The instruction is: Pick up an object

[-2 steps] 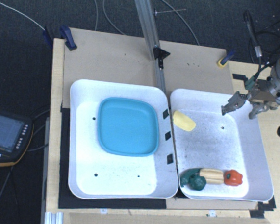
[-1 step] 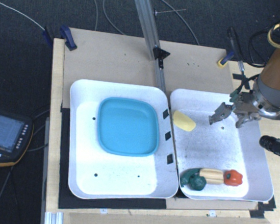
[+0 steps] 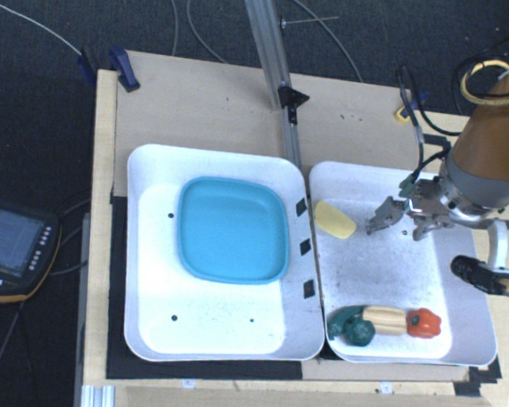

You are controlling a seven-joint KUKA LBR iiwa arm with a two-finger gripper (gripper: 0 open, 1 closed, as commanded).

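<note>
- a grey arm with an orange band [image 3: 500,114] reaches in from the upper right of the frame, its gripper [image 3: 407,220] hanging over the upper part of the right bin [image 3: 409,271].
- the two fingers stand spread apart, one toward the left at [image 3: 380,221] and one to its right, with nothing between them.
- a pale yellow object [image 3: 334,220] lies in the upper left corner of the right bin, just left of the gripper and apart from it.
- along that bin's lower edge, a dark green object [image 3: 352,327], a tan piece [image 3: 385,320] and a red object [image 3: 423,323] sit in a row, each touching the next.
- the left bin [image 3: 146,259] fills the centre of the frame and holds a blue square plate [image 3: 233,230] in its upper half.
- a handheld control pendant [image 3: 4,246] rests on the dark floor at the far left, and a metal rail [image 3: 273,52] slants down from the top edge toward the gap between the bins.
</note>
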